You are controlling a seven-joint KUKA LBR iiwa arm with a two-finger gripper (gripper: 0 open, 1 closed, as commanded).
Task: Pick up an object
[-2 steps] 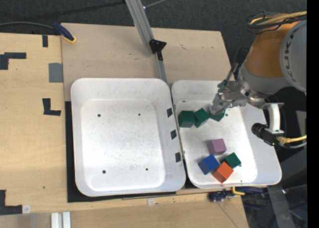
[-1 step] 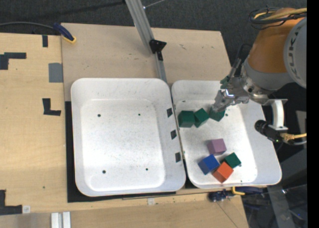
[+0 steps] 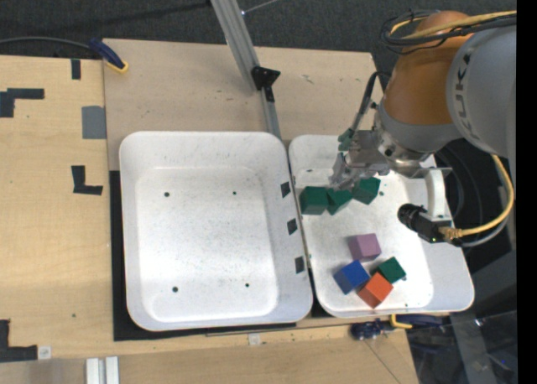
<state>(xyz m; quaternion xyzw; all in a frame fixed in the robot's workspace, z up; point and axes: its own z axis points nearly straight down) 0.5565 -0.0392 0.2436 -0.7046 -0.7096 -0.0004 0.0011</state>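
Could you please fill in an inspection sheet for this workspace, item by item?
Surface: wooden bench bearing two white bins; left bin, right bin.
Job's things: all in the right bin: green blocks clustered under the end effector; purple block, blue block, orange block and small green block near its front.
Clutter: blue-and-yellow clamp at the bench's far-left edge.
End effector: low over the green cluster; finger state unclear.
Cables: yellow and black leads beside the arm.
Surroundings: slanted metal pole, dark floor.
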